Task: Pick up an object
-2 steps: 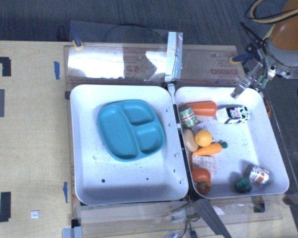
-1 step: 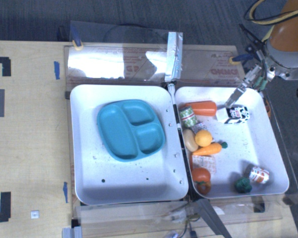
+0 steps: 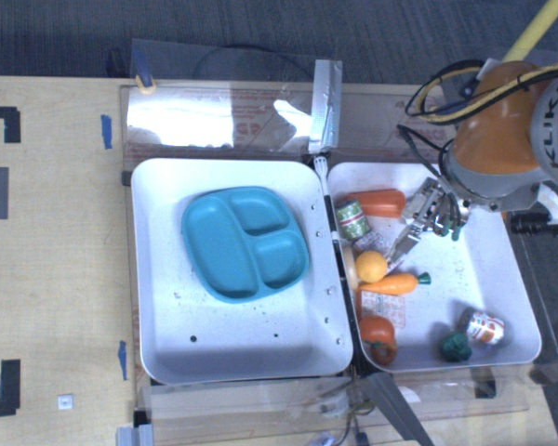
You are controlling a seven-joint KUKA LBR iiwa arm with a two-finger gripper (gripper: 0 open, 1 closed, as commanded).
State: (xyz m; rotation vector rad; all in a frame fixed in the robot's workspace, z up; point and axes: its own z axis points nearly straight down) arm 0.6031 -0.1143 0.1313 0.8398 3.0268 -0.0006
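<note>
My gripper hangs over the upper middle of the right bin, open with nothing between its fingers. Just to its left lie an orange-red sausage-shaped toy and a small green-and-white can. Below it sit a yellow lemon and a carrot. A red tomato-like toy lies at the bin's front left. A green broccoli piece and a small red-and-white can rest at the front right.
The left bin holds a blue divided plate. A metal divider stands behind the gap between the bins. The arm's orange band and cables loom over the right bin's back right corner.
</note>
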